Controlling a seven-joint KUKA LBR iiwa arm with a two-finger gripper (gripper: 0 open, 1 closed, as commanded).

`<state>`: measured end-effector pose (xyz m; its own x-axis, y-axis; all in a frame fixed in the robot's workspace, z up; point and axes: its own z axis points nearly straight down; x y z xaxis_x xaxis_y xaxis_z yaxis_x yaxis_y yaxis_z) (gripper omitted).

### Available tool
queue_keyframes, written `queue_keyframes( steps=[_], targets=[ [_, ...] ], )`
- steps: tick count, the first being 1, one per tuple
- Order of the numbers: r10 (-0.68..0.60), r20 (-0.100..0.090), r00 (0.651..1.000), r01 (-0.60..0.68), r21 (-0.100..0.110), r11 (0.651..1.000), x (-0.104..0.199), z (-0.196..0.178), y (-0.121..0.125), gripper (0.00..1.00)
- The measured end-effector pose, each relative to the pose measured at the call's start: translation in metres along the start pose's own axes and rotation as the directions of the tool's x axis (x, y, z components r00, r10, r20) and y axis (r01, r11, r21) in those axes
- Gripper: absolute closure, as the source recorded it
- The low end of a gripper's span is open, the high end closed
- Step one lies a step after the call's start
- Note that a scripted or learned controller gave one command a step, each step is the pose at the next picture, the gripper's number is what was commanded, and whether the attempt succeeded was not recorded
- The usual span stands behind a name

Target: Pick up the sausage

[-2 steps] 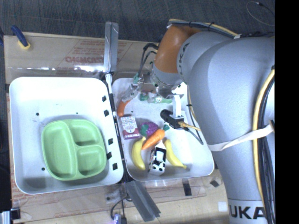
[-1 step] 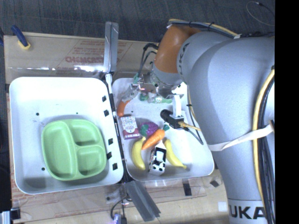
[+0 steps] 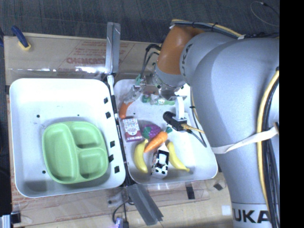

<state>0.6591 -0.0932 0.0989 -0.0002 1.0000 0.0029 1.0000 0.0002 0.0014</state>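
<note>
White bin (image 3: 197,167) holds the sausage (image 3: 124,109), just beside the fingers (image 3: 134,93). I can't tell if they're spread. Go down slowly and pinch its middle.

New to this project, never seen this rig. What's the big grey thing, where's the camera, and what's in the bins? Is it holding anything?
The big grey thing is a robot arm with an orange band above its wrist. One fixed camera looks down on the bench at a slant, and the arm reaches in from the picture's right.

Two shallow white bins sit side by side. The left bin holds a green divided tray. The right bin holds toy food: two bananas, a carrot, something purple, a small black-and-white cow figure, a red-and-white packet, and an orange-brown sausage-like piece near the left wall.

The claw is low over the far end of the right bin. I cannot tell whether it holds anything.
</note>
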Motion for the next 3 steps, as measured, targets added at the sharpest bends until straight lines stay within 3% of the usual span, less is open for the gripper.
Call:
queue_keyframes(
  steps=[1, 2, 3],
  targets=[
    [0.000, 0.000, 1.000, 0.000, 0.000, 1.000, 0.000, 0.000, 0.000, 0.00],
    [0.059, 0.002, 0.998, -0.059, 0.000, 0.998, 0.017, -0.095, -0.001, 0.00],
    [0.118, 0.002, 0.993, -0.118, 0.005, 0.993, 0.003, 0.008, -0.003, 0.00]
  ],
)
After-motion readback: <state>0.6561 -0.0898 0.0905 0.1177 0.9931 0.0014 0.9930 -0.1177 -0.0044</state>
